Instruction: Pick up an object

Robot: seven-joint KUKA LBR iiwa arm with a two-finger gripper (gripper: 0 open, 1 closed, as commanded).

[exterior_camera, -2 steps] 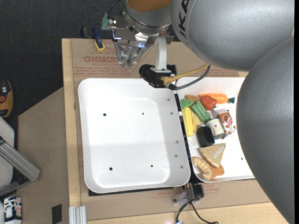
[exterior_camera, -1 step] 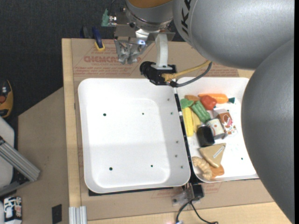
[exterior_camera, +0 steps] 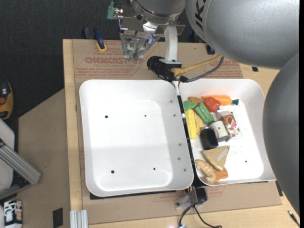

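Note:
My gripper (exterior_camera: pixel 134 47) hangs above the back edge of the bench, behind the left bin (exterior_camera: pixel 90 127) and well above it. The right bin (exterior_camera: pixel 251 127) holds a cluster along its left side: a yellow corn cob (exterior_camera: pixel 191 121), a green piece (exterior_camera: pixel 204 112), an orange carrot (exterior_camera: pixel 216 99), a black object (exterior_camera: pixel 208 137), a small white and red box (exterior_camera: pixel 230 125), a tan wedge (exterior_camera: pixel 216 155) and a tan knobbly piece (exterior_camera: pixel 204 167). Nothing hangs below the gripper.
Both bins rest on a brown board (exterior_camera: pixel 76 80) with red lettering. A blue and yellow clamp (exterior_camera: pixel 99 39) sits at the board's back left corner. A metal rail (exterior_camera: pixel 16 163) lies off the bench at the left.

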